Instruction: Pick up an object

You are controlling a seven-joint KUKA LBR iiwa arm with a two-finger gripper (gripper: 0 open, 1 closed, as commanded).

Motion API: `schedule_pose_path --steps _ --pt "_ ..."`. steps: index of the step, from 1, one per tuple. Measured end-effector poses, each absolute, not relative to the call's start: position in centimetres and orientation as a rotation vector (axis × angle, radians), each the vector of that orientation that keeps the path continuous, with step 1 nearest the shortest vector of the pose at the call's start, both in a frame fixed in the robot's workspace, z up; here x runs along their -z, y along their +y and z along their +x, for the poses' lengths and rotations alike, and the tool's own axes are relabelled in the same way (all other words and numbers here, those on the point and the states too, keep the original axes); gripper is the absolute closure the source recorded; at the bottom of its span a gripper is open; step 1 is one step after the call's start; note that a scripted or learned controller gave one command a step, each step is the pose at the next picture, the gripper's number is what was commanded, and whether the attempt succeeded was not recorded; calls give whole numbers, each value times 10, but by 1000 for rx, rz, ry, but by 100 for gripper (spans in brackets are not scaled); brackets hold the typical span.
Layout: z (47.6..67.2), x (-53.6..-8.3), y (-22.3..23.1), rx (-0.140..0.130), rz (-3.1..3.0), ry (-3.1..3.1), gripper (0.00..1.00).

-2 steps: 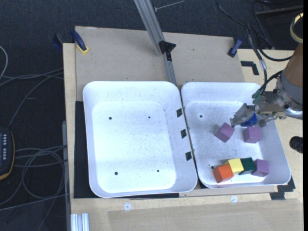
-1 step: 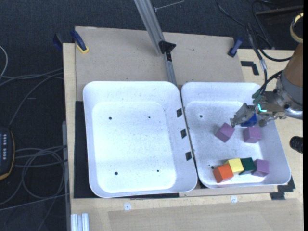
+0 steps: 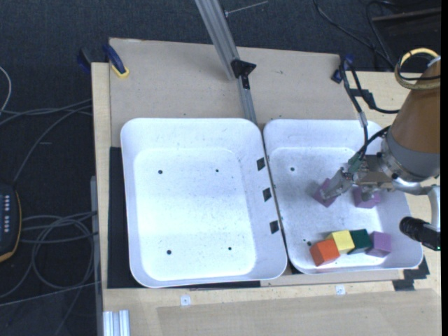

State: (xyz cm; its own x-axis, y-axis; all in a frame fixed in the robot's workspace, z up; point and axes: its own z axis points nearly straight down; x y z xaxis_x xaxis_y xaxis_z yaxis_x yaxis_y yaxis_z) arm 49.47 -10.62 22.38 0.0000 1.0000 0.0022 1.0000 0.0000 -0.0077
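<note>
While your pincer (image 3: 348,184) sits low in the right bin (image 3: 301,135), you cannot tell its spread. A purple block (image 3: 324,192) lies just beside it, another (image 3: 366,198) toward the bin's right edge. Orange (image 3: 324,251), yellow (image 3: 343,241), green (image 3: 361,239) and purple (image 3: 381,243) blocks line the near edge.

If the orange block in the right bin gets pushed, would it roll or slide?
The orange block looks flat-faced and rigid, so it would probably slide, not roll. It touches the yellow block, so a push from its open side may shove that too.
</note>
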Motion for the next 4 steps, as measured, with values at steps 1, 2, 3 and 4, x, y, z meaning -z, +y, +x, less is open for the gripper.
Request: schedule_pose_path --steps 1,2,3,4 --pt "492 -178 -113 -5 -2218 -2216 0" --pt "490 -114 -114 -6 -2217 -2216 0" --pt "492 -129 -114 3 -2221 -2222 100" --pt "488 -174 -109 5 -2222 -2227 100"
